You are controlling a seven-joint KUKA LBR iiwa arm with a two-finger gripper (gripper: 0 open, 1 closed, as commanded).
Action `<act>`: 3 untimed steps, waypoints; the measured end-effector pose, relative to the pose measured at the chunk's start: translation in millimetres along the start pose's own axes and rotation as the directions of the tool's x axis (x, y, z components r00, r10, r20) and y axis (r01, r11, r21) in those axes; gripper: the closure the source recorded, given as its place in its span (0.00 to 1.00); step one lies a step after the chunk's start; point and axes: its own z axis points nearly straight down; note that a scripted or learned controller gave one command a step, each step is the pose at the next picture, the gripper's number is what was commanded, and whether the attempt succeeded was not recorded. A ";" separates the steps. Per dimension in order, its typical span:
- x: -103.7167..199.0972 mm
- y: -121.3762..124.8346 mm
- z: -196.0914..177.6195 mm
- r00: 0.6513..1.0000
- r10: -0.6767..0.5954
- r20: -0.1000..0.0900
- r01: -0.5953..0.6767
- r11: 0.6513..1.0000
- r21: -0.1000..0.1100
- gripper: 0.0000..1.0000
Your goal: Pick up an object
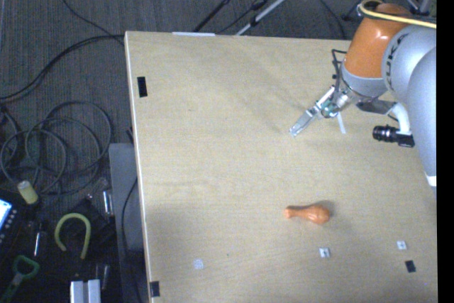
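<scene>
While I watch from the overhead camera, the arm (404, 74) comes in from the right edge, its grey body filling the upper right and the orange band sitting just above the wrist. The wrist is bent so the tool points down and to the left, at a slant across the bench (234, 152). At its tip I see the claw (319, 120), two pale fingers spread apart: one long finger (301, 126) stretches out to the lower left, the other, shorter one points down beside it, with open air between them. Nothing sits between those fingers. I cannot tell whether the tips touch the bench surface or hang just above it.

Now the object: an orange, pear-shaped thing (310, 213) lies on its side on the tan bench, narrow end to the left, fat end to the right. It rests well below the claw in the picture, toward the near edge, clearly apart from the fingers and untouched.

A black knob (392, 135) juts from the arm's side, just right of the claw. A few small markers (324, 252) dot the bench near the lower right corner. Off the bench to the left, cables (57, 145) coil on the dark floor.
</scene>
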 end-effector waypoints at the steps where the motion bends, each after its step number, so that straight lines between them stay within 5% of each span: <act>1: 0.4 1.3 -9.9 1.000 0.000 0.002 0.000 1.000 -0.002 1.00; 2: 39.8 26.8 -87.5 0.999 0.049 -0.001 -0.049 0.999 -0.003 1.00; 3: 116.2 69.0 -100.8 0.997 0.083 -0.004 -0.083 0.997 -0.002 1.00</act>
